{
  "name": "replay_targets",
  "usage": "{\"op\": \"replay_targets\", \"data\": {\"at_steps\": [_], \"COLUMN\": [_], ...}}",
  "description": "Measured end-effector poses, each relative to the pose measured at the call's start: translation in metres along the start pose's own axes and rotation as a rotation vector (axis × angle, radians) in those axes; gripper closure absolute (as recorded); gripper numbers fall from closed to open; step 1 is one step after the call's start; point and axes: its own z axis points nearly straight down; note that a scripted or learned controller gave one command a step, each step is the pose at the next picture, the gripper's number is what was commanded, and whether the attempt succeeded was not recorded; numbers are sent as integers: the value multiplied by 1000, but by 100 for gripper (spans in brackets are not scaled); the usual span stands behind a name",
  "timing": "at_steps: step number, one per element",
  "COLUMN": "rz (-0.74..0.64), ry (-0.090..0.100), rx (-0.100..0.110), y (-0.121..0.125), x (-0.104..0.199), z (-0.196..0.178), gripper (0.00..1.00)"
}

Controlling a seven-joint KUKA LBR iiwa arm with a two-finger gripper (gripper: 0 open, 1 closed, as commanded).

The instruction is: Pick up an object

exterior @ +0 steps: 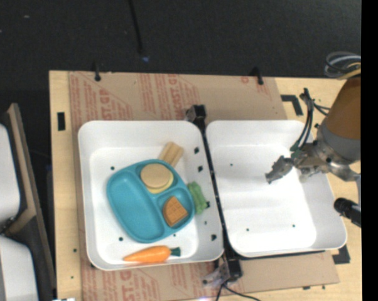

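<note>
Two white bins sit side by side on the bench. The left bin (88, 168) has all the toys in it. The gripper (278, 170) hangs over the right bin (264, 231), well apart from the toys. It holds nothing. I cannot tell if it is wide or narrow, because it looks small and blurry from here.

In the left bin there is a blue tray (134, 209) with little sections. A round tan cookie (157, 176) sits in one section, and a brown waffle piece (175, 211) sits in another. A wooden block (171, 153) leans at the tray's top edge. A green piece (197, 198) lies just beside the tray's right side. A toy carrot (152, 254) lies alone near the front wall of the bin.

I think the carrot is the best one to grab. It looks like light, hard plastic, so it will not squash or break. It is smooth and round, so it may slip or roll. I would pinch it across its fat orange middle, not the thin tip. The front wall is near, so there is little room on that side.
</note>
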Motion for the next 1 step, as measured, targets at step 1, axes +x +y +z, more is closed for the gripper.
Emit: {"op": "replay_targets", "data": {"at_steps": [1], "rz": [1], "ry": [1], "rx": [6], "y": [20], "x": [-18], "z": [69], "gripper": [0]}}
